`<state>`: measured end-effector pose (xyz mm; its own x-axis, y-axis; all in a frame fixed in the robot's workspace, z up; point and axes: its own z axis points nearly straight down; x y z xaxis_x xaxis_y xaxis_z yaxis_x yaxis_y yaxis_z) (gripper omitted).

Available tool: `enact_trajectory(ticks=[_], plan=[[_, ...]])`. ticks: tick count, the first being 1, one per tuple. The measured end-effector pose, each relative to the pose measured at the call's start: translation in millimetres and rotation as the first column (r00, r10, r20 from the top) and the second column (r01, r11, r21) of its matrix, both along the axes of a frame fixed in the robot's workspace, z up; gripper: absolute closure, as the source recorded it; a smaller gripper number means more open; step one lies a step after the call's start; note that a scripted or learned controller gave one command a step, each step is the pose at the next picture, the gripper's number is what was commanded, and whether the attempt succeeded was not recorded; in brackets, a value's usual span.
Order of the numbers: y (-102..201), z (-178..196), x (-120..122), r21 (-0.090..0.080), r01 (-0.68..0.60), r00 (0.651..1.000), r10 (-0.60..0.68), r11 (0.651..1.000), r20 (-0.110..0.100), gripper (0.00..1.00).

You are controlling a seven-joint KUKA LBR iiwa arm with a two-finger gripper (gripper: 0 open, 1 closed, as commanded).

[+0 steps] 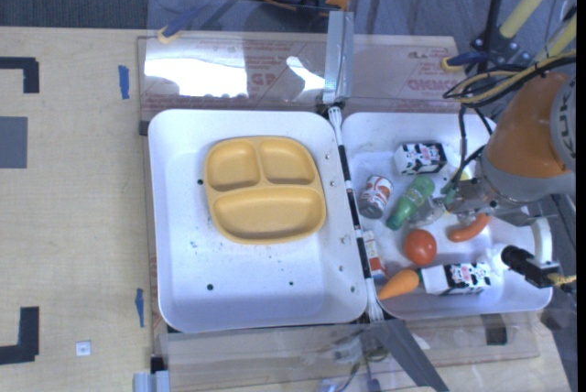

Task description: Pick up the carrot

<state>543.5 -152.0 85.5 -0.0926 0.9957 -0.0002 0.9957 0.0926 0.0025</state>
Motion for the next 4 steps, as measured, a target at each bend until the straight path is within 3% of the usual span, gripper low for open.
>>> enact_trajectory(ticks=[1, 2, 3, 4], plan=[[33, 1, -56, 0.001, -0.017, 1.0, 0.017, 1.0, 0.0, 0.0], [32, 10, -53, -0.002, -0.016, 1.0, 0.016, 1.0, 0.007, 1.0], [69, 159, -63, 0.0, -0.142, 0.99, 0.142, 0.99, -0.003, 1.0], [72, 144, -63, 0.003, -0.489, 0.872, 0.489, 0.872, -0.005, 1.0]])
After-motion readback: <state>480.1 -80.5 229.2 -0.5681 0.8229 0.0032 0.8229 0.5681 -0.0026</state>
